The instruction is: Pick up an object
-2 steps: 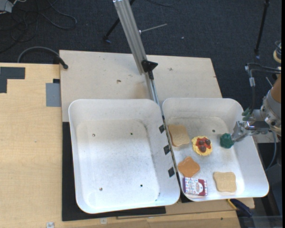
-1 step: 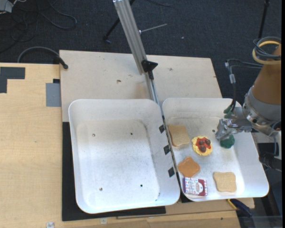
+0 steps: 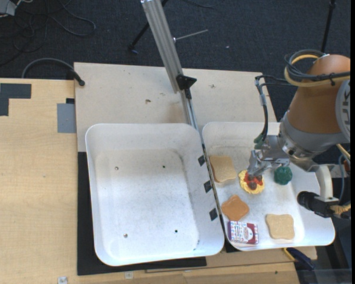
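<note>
White right bin (image 3: pixel 319 232) from my seat holds a red-and-white packet (image 3: pixel 244 232) nearest, then the yellow-and-red toy (image 3: pixel 251 182) with the gripper (image 3: pixel 257 169) right over it, though I can't tell how its jaws stand.

arm (image 3: pixel 319 108) cut off at right edge, end effector (image 3: pixel 255 171) fingers indistinct

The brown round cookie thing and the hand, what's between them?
In the camera view, the yellow-and-red toy lies between the brown round piece and the hand, right under the hand, on the right bin's floor.
</note>
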`<state>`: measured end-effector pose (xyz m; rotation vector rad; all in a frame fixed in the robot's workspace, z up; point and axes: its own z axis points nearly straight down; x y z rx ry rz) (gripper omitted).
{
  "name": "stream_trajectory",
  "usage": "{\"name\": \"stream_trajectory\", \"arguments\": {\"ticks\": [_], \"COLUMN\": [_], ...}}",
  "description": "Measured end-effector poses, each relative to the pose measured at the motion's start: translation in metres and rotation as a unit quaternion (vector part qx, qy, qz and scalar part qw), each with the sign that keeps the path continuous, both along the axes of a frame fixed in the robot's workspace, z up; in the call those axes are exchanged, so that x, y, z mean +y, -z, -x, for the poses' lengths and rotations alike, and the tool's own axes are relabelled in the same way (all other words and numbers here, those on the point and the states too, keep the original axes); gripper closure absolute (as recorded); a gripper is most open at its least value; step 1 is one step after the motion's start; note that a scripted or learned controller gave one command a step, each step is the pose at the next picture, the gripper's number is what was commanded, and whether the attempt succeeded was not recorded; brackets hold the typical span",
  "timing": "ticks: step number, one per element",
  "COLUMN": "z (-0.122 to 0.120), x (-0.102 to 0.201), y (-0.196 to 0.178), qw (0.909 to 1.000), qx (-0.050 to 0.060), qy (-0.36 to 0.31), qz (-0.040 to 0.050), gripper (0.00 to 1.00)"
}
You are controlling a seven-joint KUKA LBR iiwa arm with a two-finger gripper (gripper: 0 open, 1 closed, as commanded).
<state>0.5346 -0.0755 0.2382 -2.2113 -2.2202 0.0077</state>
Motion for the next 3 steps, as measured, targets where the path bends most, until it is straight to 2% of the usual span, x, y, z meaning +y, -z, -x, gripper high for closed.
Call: {"name": "stream_trajectory", "arguments": {"ticks": [1,3], "z": [-0.003,-0.008], "x": [0.049,0.155], "y": [-0.005,0.025], "qw": [1.0000,1.0000], "qx": [-0.001,0.000], "qy": [-0.001,-0.001], "qz": [0.0003,0.0012], "gripper": [1.00,1.00]}}
